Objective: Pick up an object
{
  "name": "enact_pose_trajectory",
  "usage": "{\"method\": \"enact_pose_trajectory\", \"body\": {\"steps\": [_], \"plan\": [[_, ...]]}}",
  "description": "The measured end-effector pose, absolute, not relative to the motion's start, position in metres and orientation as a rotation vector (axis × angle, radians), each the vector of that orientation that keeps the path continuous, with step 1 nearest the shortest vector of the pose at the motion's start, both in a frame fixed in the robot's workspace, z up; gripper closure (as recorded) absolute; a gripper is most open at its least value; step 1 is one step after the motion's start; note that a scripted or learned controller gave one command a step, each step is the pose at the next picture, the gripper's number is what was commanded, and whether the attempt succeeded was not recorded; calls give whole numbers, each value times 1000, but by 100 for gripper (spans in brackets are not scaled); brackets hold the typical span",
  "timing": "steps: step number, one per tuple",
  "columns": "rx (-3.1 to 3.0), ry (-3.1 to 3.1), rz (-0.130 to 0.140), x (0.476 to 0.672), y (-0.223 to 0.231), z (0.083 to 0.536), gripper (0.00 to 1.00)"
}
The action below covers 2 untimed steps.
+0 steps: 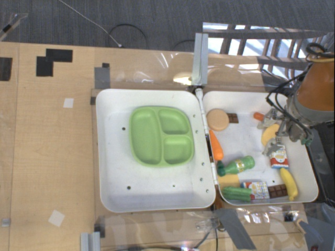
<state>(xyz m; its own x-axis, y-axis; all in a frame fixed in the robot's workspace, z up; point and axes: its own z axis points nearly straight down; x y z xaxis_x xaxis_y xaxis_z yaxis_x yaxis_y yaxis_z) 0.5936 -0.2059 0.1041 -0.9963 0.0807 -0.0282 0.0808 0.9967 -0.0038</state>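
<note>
- Gripper [276, 138]: one, at the end of the grey arm with the orange band [320, 85], low over the far part of the right bin [313, 192]; whether the jaws stand apart or together cannot be told, since cables and the wrist hide them
- Candidate for the pick, judged: yellow banana piece [268, 134], one, touching or just beside the jaws on their bin-centre side, long axis running roughly from the far wall toward the near wall; nothing can be seen clamped
- Small carton with red and blue print [279, 157]: one, just nearward of the jaws
- Second yellow banana [289, 183]: one, further nearward, lying slantwise by the near right corner
- Small orange-red piece [258, 116]: one, just beyond the jaws toward the far wall
- Round tan disc [218, 120]: one, well apart toward the other bin
- Carrot [215, 147]: one, along the dividing wall, long axis far to near
- Green bottle [236, 166]: one, between carrot and carton
- Wrapped bar [260, 189]: one, by the near wall
- Left bin [112, 192]: one, holding one green divided plate [160, 135], well apart from the jaws
</note>
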Motion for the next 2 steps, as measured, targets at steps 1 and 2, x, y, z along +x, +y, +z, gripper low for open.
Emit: {"method": "enact_pose_trajectory", "body": {"steps": [1, 2], "plan": [[263, 3117, -2, 574, -206, 89, 0], [255, 3101, -6, 580, -206, 105, 100]]}}
